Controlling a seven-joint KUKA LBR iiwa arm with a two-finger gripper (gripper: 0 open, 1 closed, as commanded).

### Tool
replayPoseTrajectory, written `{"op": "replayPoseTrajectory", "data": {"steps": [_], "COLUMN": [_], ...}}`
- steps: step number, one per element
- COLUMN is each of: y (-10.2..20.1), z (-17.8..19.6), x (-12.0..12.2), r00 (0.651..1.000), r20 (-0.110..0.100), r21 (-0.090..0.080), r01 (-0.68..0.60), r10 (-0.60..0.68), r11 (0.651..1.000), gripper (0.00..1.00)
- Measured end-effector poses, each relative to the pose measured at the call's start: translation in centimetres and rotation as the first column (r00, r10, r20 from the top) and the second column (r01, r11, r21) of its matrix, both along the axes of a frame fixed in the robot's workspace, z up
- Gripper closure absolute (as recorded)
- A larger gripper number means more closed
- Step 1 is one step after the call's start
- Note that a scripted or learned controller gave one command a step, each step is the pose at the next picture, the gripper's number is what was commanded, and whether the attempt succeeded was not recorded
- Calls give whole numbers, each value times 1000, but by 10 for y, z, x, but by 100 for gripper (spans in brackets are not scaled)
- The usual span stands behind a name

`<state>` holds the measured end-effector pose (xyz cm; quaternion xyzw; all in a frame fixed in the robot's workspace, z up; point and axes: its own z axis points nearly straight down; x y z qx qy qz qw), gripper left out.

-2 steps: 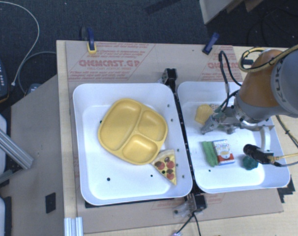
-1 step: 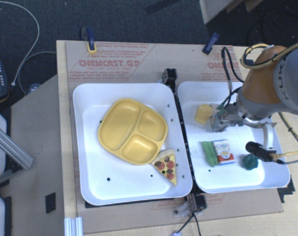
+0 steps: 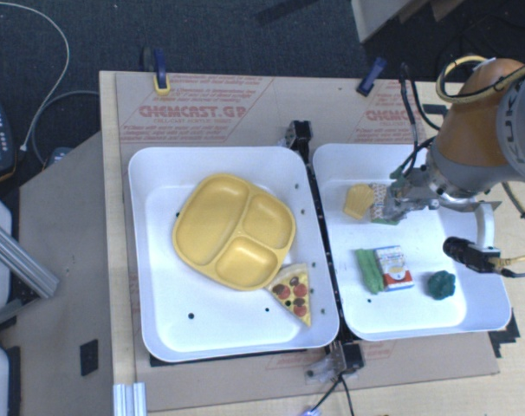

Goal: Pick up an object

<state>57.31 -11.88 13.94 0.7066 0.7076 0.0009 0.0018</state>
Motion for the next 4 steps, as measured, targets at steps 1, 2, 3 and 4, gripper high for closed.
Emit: {"op": "replayPoseTrajectory", "data": {"steps": [1,2,3,4], "y": [-5,4,51,95], "z": [61,110,102,93], "x": [7,9,29,37], "r00": [1000,1000,1000,1000], "r20": [3,3,-1,-4], "r21": [-1,0,1,2], "r01": [1,-1,-3,-3], "r10": [-1,1,3,3], "r11": [1000,1000,1000,1000], "gripper": [100,100,100,100]}}
